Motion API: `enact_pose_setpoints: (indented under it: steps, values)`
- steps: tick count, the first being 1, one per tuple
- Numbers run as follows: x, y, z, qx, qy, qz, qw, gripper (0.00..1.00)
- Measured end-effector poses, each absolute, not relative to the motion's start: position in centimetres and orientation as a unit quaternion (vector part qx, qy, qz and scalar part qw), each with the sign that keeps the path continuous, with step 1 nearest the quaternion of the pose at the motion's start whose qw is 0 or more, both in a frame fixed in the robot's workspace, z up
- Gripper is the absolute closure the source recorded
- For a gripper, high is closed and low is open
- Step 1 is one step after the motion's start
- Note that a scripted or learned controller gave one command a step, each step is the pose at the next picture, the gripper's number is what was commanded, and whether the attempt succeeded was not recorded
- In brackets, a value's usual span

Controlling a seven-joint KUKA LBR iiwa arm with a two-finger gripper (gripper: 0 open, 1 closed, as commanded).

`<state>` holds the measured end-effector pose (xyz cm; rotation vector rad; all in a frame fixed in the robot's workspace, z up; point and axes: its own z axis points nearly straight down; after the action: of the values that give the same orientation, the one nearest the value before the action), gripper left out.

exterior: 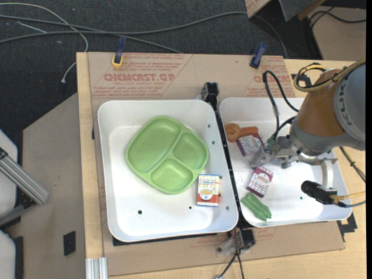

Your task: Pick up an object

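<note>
Camera view
Purple packet (260,181): small, flat pouch with a glossy printed face, purple with a pale patch – it lies tilted in the right bin (290,211), just below the gripper.
Second packet (249,145): similar purple and white pouch, near the bin's left wall, touching a round orange-brown piece (233,131) above it.
Green piece (256,206): elongated, smooth, leaf-green, lying at a slant by the right bin's lower left corner.
Gripper (273,151): grey metal, hanging low over the right bin between the two packets; whether its jaws are open or closed cannot be told, and nothing is seen between them.
Arm (325,112): thick grey body with an orange band, reaching in from the right – black cables loop over it.
Left bin (110,156): shallow white plastic with rounded corners.
Green plate (167,154): matte, divided into three compartments, in the middle of the left bin.
Small carton (208,190): white, orange and red box, just beside the plate's lower right edge.
Bench (145,74): brown cardboard sheet with red lettering, held by clamps at the far edge.
</note>
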<state>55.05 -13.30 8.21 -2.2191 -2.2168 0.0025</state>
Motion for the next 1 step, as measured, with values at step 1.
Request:
enact_pose_setpoints:
  steps: [1]
  values:
    - [55.21, -13.32, 9.61, -0.707, -0.707, -0.0009, 0.0, 1.0]
